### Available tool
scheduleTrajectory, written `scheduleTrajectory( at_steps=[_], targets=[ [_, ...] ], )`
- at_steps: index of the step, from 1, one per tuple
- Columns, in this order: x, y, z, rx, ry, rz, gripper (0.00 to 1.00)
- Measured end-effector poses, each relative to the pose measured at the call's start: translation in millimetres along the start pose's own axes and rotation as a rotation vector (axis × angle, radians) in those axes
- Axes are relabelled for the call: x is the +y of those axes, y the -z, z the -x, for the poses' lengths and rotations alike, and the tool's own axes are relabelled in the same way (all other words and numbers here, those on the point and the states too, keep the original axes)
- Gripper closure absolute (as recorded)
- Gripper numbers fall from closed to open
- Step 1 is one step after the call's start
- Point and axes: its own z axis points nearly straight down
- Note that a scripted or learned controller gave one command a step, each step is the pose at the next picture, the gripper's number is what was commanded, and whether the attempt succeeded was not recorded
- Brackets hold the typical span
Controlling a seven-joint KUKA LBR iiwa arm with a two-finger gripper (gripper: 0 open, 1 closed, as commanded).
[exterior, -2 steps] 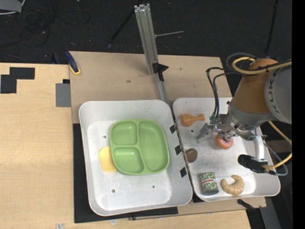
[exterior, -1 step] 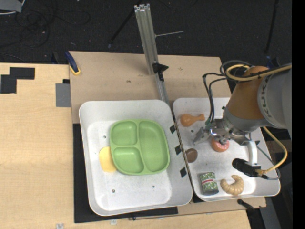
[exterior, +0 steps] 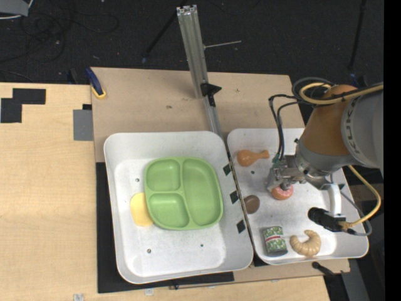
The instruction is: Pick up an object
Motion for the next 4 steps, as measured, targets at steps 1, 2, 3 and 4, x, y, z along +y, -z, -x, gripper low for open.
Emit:
scheduleTrajectory(
  at_steps=[1,2,3,4],
  targets=[
    [-4.4,42.7,1.5,0.003,0.001,0.0,1.0],
    [-3.5,95.7,2.7,0.002,0.007,0.003,1.0],
    [-16.7,90.2,-54.1,0.006,0.011,-0.004,1.0],
    [-26.7,100.7,-98.6,0.006,0.012,-0.004,1.0]
  ],
)
